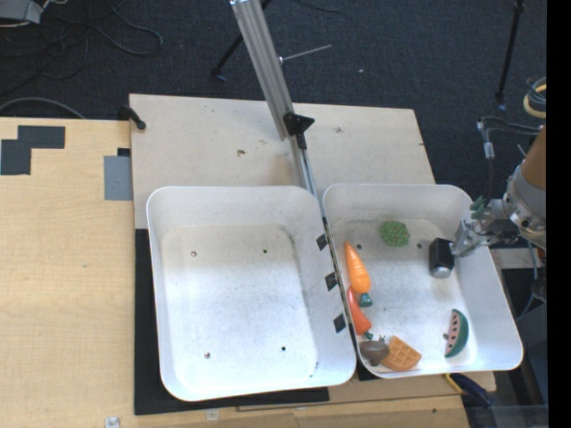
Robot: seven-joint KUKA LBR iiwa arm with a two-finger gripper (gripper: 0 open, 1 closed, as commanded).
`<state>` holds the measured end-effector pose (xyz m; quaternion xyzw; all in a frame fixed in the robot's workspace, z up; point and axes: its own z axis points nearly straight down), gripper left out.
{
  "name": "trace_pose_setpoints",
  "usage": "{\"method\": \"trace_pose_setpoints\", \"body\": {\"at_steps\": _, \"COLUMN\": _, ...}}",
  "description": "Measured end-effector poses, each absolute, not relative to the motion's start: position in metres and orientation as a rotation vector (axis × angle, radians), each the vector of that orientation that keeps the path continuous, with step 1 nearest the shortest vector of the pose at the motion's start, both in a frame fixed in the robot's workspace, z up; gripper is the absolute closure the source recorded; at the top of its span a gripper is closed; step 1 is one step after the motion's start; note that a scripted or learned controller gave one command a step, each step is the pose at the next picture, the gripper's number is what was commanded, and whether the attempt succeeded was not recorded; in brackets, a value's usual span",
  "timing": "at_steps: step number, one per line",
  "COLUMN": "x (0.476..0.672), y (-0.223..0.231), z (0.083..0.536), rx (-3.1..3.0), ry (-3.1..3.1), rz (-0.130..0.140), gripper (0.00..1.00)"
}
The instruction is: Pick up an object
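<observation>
Nearest the lens, bottom of frame: a waffle piece [403,356] and a brown lump [375,352] are being seen touching in the lower corner of the right bin [500,315]. A watermelon slice [456,333] is being seen lower right in that bin, apart from them. An orange carrot [357,270] and a redder carrot [359,314] are being seen end to end along the bin's left wall. A green broccoli-like piece [395,233] is being seen in the bin's upper middle, clear of the rest.

The gripper [469,237] is being held at the bin's upper right rim, right of centre in the frame. Its opening cannot be told from this angle, and nothing is being seen in it.

Judgement: the pick is not done. Every object is lying on the bin floor, so approach, descent, closing and lift are all being left to do.

The green piece is being judged the easiest target, being nearest the gripper with open floor around it. The carrots are being crowded by the wall, and the waffle piece and brown lump by each other and the corner. The left bin [232,283] and the slanted aluminium rail [268,69], upper centre, are not being judged obstacles.
</observation>
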<state>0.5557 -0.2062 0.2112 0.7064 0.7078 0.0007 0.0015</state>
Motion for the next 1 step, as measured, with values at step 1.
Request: {"method": "trace_pose_setpoints", "body": {"at_steps": 1, "x": 0.562, "y": -0.1536, "z": 0.2231, "rx": 2.216, "ry": 2.229, "rz": 0.003, "gripper": 1.0}}
